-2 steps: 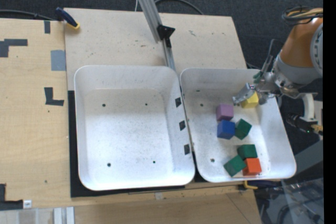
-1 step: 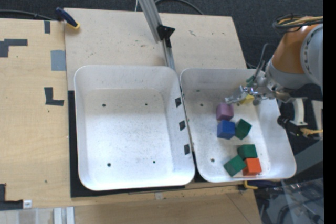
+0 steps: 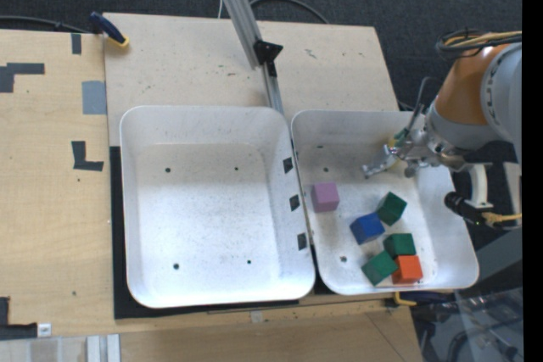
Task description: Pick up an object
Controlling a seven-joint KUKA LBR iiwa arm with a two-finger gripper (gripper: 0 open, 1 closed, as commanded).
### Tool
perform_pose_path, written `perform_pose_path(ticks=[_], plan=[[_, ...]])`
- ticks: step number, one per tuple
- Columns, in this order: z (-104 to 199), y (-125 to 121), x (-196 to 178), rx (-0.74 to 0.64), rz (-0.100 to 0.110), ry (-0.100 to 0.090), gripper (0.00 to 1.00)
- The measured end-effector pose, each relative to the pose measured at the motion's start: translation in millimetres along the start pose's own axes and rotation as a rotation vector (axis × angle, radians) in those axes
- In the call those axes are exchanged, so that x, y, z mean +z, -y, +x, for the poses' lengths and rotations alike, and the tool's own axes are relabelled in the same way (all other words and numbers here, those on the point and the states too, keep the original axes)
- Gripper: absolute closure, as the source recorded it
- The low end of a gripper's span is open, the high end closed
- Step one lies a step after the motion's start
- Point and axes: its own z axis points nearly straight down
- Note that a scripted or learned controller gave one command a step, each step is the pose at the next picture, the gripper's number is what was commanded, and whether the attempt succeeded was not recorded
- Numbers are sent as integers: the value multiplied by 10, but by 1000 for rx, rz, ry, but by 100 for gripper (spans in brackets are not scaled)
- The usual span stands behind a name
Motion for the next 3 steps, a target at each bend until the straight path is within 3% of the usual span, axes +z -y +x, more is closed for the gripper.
perform_pose_path(ticks=[1,3], plan=[[4,10,-42,0,8,-2,100],[84,1,-1041,0,0,0,100]])
